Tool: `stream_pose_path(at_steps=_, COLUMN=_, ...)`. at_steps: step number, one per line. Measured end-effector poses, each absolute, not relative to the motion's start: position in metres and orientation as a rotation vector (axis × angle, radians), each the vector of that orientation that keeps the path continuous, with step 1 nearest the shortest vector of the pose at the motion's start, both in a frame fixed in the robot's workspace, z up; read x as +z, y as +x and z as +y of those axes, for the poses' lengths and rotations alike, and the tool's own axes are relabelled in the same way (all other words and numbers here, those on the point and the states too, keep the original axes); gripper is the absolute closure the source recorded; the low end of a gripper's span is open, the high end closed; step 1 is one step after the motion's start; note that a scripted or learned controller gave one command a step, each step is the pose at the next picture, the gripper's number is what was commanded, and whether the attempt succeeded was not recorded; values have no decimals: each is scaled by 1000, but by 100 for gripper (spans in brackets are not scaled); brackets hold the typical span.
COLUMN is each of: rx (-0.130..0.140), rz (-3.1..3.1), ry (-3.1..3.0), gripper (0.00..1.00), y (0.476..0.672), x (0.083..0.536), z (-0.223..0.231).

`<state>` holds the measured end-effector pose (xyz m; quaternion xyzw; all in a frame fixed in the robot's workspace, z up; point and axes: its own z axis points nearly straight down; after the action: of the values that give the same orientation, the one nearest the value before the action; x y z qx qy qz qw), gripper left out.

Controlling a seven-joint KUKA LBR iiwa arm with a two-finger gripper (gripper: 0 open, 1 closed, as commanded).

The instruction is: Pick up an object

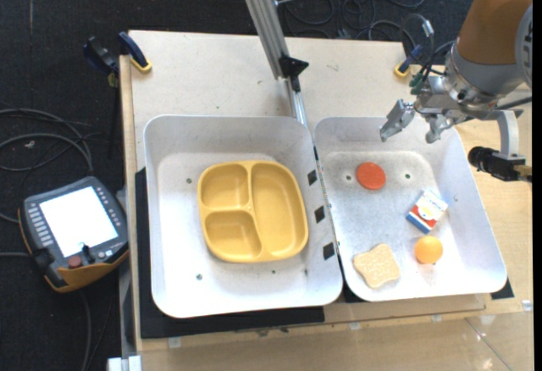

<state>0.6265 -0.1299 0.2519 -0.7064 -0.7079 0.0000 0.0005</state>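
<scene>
Four items in right bin (483, 217); gripper (417, 124) jaws spread, nothing between. Red disc (370, 176) nearest (flat, hard): descend centred, straddle it fully.

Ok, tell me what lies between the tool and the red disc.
Nothing: the camera view shows bare white bin floor between the open tool and the red disc, which lies below and left of it.

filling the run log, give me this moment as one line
gripper open, above right bin far edge | holding nothing | red disc, carton, orange, cracker unpicked
</scene>
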Motion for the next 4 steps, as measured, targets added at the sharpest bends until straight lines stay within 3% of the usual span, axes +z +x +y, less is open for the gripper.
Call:
stream_pose_path(at_steps=1, rx=0, rz=-2223, ry=-2218, gripper=0, y=626, x=252, z=-130)
stream_pose_path(at_steps=4, rx=3, rz=-2221, ry=-2219, gripper=0, y=624, x=93, z=-119)
